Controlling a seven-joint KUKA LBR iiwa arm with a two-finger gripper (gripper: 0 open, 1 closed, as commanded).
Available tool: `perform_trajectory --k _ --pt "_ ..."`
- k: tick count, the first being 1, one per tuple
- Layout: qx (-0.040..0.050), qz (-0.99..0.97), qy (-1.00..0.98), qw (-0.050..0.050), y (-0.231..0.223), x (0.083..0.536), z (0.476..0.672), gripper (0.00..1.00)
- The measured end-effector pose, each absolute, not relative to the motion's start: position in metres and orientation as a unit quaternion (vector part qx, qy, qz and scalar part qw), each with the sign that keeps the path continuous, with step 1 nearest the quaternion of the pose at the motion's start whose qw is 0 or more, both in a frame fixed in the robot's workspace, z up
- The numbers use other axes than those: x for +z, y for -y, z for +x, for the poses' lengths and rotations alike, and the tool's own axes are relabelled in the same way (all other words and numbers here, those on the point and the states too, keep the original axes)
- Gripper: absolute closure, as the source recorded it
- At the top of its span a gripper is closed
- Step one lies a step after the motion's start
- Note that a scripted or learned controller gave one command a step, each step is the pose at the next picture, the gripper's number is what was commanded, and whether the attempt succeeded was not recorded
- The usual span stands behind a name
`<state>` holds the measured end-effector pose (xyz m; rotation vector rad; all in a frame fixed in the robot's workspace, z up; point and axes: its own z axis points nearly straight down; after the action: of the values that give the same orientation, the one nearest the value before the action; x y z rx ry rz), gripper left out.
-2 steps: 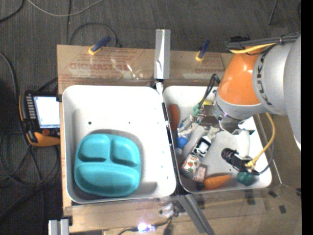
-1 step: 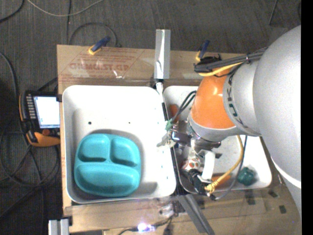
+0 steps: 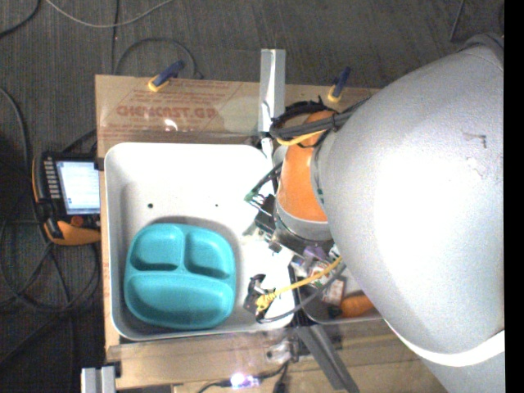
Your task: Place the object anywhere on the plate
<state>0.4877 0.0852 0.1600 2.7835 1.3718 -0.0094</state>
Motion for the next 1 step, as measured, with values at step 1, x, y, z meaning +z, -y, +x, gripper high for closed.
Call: perform_trajectory --k 1 --pt "-0.0131 0.902 -0.431 0.031 -0.066 0.1658 0.4866 1.0"
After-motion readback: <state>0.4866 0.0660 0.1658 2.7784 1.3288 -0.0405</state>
